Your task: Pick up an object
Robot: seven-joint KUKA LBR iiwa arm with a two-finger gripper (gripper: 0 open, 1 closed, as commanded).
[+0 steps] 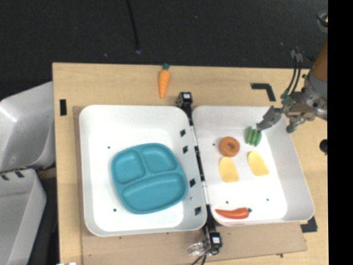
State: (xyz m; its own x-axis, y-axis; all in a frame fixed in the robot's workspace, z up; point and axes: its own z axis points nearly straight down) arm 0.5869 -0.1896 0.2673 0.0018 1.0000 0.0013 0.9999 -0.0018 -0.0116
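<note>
The right bin [295, 164] holds a brown ring-shaped donut [229, 146], a small green vegetable [253, 136], two yellow pieces [229, 170] [257, 163] and a red chili pepper [233, 213] at its front edge. My gripper [280, 121] hangs over the bin's far right corner. It is open, with nothing between its fingers. Its left finger [268, 118] points down toward the green vegetable and stops just up and right of it.
A blue divided plate [149, 176] lies in the left bin [94, 148]. An orange carrot [164, 81] rests on the wooden bench behind the bins. A black clip [185, 99] sits at the far end of the gap between the bins.
</note>
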